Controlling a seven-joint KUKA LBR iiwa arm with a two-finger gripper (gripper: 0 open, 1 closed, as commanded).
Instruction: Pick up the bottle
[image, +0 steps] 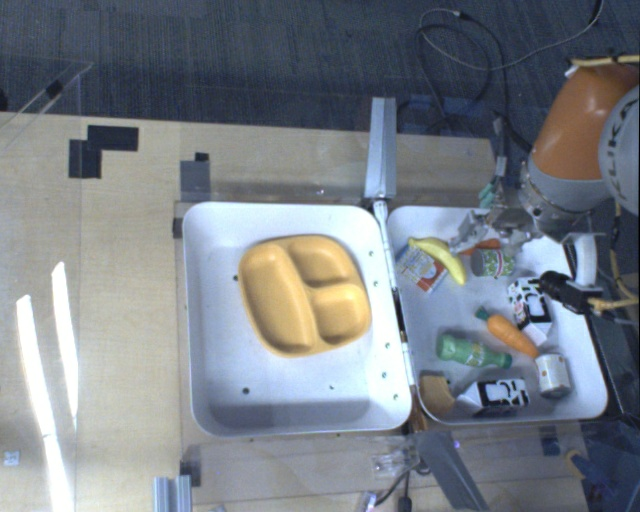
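My gripper (487, 232) hovers over the right bin's (600, 400) far end; finger state unclear.
The green bottle (472, 351) lies well apart, touching a carrot (512, 336); I risk grabbing the wrong item.

Pale wooden bench top (100, 300), dark grey carpet floor (250, 60) beyond its far edge, black cables (470, 45) looping on the carpet, black L-shaped mark (100, 148) on the wood, bright light streaks (45, 370) at left

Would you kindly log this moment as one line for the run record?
gripper: over right bin's far end, above a green can | green bottle: lying in right bin, untouched | yellow tray: left bin
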